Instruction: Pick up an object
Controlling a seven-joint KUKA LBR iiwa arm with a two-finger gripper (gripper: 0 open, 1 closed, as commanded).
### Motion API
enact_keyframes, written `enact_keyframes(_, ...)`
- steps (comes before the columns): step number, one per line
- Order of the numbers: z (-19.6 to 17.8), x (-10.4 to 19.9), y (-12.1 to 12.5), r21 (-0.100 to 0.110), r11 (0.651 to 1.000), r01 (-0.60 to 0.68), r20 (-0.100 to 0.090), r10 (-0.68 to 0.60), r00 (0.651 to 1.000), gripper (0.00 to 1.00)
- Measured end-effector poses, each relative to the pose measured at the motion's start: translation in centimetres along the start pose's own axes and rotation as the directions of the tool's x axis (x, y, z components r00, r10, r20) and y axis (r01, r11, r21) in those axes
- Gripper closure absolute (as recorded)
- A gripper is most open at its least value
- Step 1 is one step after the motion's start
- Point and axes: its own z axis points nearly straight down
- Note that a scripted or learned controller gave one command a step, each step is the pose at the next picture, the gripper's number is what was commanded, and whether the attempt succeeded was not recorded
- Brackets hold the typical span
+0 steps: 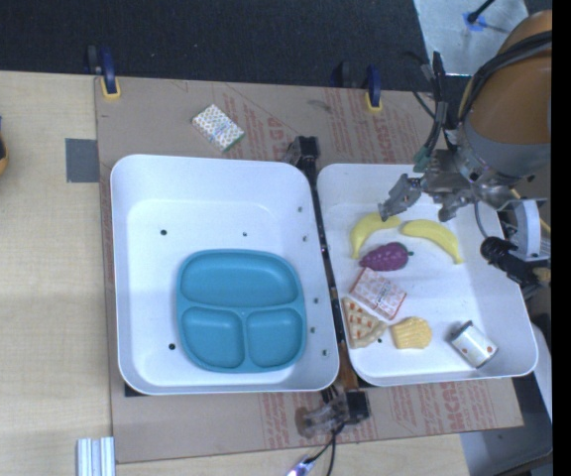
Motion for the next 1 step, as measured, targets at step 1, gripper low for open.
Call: enact_keyframes(1,14.31,-0.05,2.27,0.002,1.000,-0.001,0.001,0.001,1.000,0.00)
